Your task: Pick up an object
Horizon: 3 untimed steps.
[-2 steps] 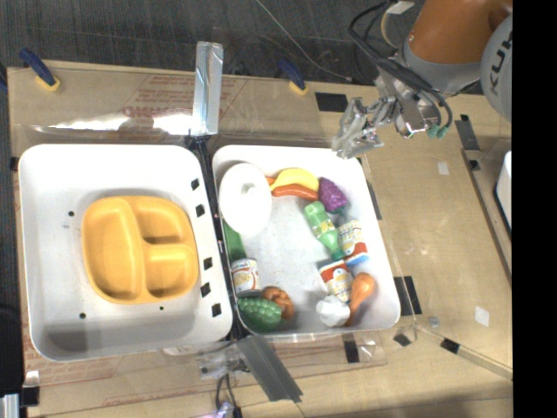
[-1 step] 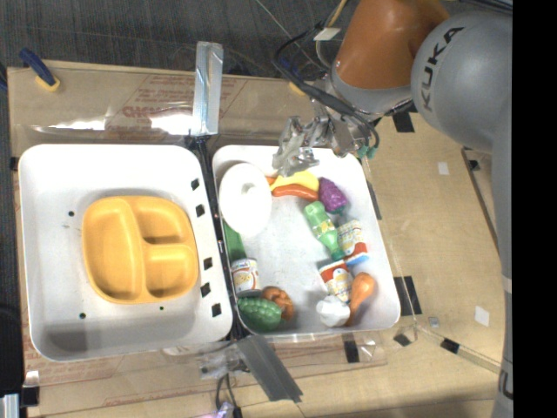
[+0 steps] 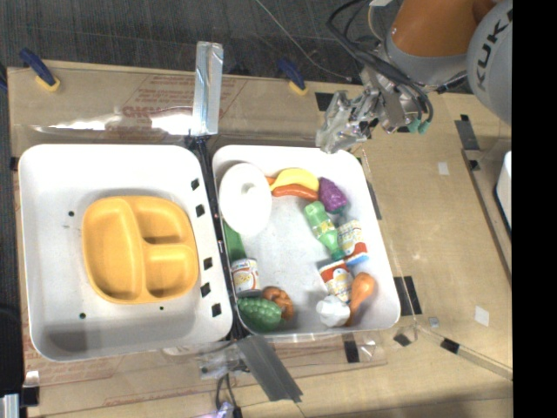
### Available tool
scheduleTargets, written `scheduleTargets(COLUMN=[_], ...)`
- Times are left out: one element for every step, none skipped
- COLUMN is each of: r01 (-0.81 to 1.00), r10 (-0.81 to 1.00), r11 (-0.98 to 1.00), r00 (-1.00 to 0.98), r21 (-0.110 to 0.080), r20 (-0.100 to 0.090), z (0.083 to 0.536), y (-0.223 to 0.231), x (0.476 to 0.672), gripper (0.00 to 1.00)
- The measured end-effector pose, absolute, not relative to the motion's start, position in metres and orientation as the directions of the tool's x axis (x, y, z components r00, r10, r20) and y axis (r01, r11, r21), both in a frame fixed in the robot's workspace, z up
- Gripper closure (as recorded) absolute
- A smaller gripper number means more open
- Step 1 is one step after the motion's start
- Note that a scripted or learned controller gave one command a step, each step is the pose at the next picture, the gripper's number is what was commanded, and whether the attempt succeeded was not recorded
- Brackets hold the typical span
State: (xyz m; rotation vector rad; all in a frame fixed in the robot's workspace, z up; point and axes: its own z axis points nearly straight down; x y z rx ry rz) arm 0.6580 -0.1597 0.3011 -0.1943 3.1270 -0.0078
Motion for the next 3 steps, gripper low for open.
scheduleTargets(r01=[-0.130,-0.098,-0.105], r10=[-0.130,-0.098,-0.105], r11=[0.991,0.995,0.994], r00=[-0.991,-0.995,-0.994], r21=[0.002,-0.006,-0.005], r20=[0.002,-0.006,-0.008], z=[0.240,0.289,0.299], y=[-0.086,-0.179,-0.175], x=[0.657,0.652,0.654], gripper=[1.00,1.00,1.00])
